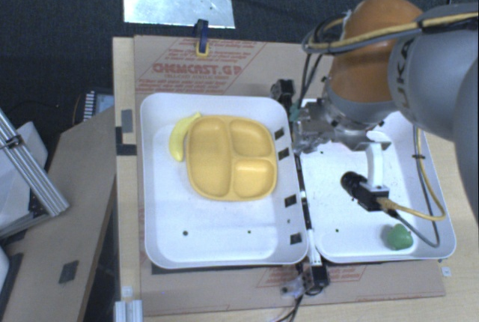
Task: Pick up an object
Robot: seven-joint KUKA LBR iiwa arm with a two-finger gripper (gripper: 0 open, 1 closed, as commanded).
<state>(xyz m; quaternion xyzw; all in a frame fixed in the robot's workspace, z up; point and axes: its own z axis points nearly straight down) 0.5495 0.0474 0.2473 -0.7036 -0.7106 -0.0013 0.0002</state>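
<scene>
In the left bin (161, 238) lies a yellow divided plate (228, 158), with a yellow banana (179, 137) tucked against its left edge. A small green object (398, 237) sits in the near right corner of the right bin (352, 242). My gripper (303, 135) hangs over the right bin's far left side, close to the divider between the bins. It is well away from the green object, and the wrist above hides its tip.
The grey arm with its orange band (374, 51) covers the back of the right bin. A cardboard sheet (202, 66) lies under both bins. A yellow clamp (202, 40) stands behind the left bin.
</scene>
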